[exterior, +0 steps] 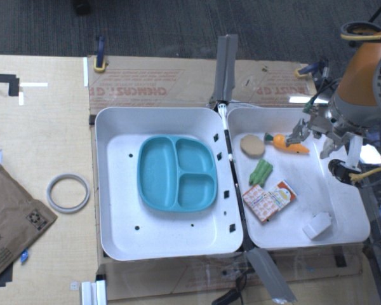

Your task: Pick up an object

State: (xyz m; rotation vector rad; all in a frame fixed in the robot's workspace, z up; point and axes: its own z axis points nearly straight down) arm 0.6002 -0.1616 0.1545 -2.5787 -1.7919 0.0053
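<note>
Gripper (303, 134) is hovering spread wide just right of the carrot (288, 144), nothing between its fingers. You are lining up the grasp; next, you'd be lowering over it.

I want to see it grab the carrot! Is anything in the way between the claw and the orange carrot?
Nothing visible is. The gripper hangs right at the carrot's right end in the right bin. The tan round piece lies on the carrot's far side, left of it.
</note>
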